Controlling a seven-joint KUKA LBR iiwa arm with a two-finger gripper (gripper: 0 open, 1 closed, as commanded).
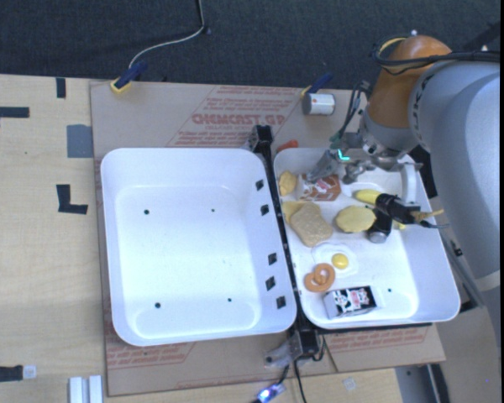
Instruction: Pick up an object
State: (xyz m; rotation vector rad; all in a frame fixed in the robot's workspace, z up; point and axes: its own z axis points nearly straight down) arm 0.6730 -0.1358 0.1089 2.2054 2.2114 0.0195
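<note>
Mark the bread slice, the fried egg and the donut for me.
bread slice (310, 223), camera view, middle of its tan face
fried egg (340, 261), camera view, on the yolk
donut (320, 279), camera view, on its orange ring

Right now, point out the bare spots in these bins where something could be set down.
The left bin has its whole floor bare. In the right bin, a bare patch lies at the near right, bordered by the black-and-white card, the fried egg and the rim. The far half is crowded: bread slice, banana, gripper.

smooth glossy white plastic bins (185, 175)
</note>
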